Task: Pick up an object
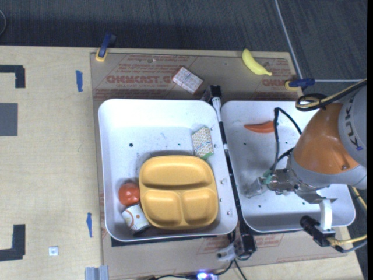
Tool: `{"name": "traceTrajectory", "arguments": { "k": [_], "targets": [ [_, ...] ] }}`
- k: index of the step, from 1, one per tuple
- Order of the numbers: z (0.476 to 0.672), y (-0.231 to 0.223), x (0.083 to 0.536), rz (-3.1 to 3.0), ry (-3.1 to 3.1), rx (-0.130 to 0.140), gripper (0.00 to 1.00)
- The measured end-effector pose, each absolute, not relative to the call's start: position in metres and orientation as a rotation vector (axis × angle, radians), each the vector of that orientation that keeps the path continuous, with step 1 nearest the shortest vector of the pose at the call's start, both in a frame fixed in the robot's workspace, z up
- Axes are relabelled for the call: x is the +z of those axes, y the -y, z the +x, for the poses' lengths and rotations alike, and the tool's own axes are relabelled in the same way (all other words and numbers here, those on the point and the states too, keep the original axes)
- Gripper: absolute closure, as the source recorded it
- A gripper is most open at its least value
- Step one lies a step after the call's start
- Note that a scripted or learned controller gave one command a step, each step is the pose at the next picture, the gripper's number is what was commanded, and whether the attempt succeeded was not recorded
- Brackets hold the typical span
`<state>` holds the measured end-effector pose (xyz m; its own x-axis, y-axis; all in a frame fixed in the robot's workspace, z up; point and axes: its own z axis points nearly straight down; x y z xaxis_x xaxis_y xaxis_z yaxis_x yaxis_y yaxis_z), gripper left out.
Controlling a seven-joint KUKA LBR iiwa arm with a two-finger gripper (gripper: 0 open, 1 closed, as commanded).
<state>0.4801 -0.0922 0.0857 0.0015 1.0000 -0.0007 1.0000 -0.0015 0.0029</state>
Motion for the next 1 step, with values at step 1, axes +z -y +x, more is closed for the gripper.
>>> {"name": "traceTrajectory", "arguments": {
  "k": [1],
  "targets": [
    [0.4801, 0.0931, 0.0857, 2.221, -2.22, 0.004, 0.0]
  ]
}}
